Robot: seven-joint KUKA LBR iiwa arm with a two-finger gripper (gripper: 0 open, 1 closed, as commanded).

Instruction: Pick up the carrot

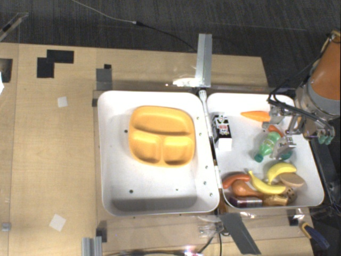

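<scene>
item: carrot (254,114), lying flat near the far edge of the right bin (240,143), its thick end just beside the gripper (281,137), which hovers low over a green bottle (266,146); whether the pincer is spread or pressed together i cannot tell from here. status: pick judged not done, the carrot resting on the bin floor with nothing seen clamped around it. also listed: bananas (272,177) in the near corner, yellow divided tray (160,135) in the left bin (112,159).

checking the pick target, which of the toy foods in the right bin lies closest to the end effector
The green bottle, right beside the end effector. The carrot lies a little farther up the bin, and the bananas sit lower, in the pile by the near wall.
</scene>
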